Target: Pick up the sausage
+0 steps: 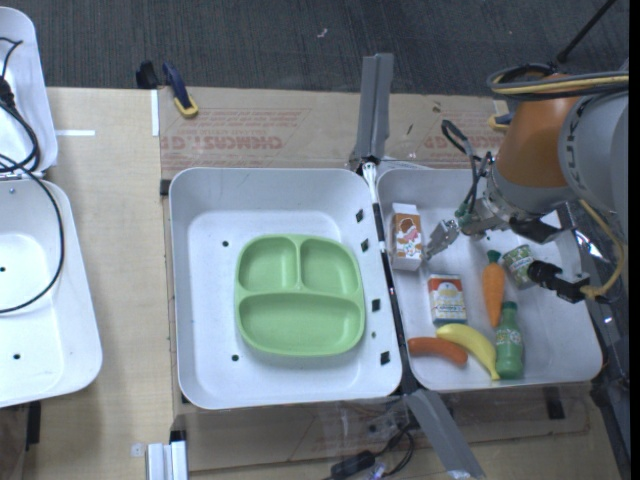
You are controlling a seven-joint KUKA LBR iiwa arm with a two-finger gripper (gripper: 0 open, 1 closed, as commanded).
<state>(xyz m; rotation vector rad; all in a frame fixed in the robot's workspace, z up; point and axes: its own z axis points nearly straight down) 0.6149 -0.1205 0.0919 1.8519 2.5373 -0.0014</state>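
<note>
Grey arm (600,138), orange band, black cables

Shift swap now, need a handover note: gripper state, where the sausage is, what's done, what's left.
Gripper: hovering over the right bin, near the back, beside a small carton; nothing visibly held.
Sausage: lying at the right bin's front-left, touching the banana.
Green tray: in the left bin.
Done: no pick yet.
Left: move to the front, go down, grasp, lift.

Dark carpet (250,28) behind wooden bench (120,168)
</note>
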